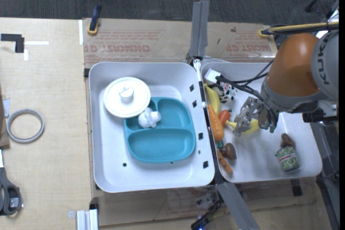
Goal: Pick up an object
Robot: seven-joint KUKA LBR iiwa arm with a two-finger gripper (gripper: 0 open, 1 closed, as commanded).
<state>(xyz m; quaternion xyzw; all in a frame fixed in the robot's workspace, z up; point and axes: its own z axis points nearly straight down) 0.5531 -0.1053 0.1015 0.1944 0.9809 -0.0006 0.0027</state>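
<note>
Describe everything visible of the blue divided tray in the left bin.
The blue divided plastic tray lies flat on the floor of the left white bin, slightly skewed to the bin's walls. It is teal, rounded at the corners, with one long compartment nearest the viewer and smaller ones behind. A round white lid with a centre knob overlaps its upper-left corner, and a small white figure rests on its upper-left part. It looks intact.

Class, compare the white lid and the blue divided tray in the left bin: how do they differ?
The lid is white and round; the tray is blue and roughly rectangular with rounded corners. The lid is smaller than the tray. The lid has a centre knob; the tray has compartments. The lid overlaps the tray's upper left corner. Both are in the left bin.
</note>
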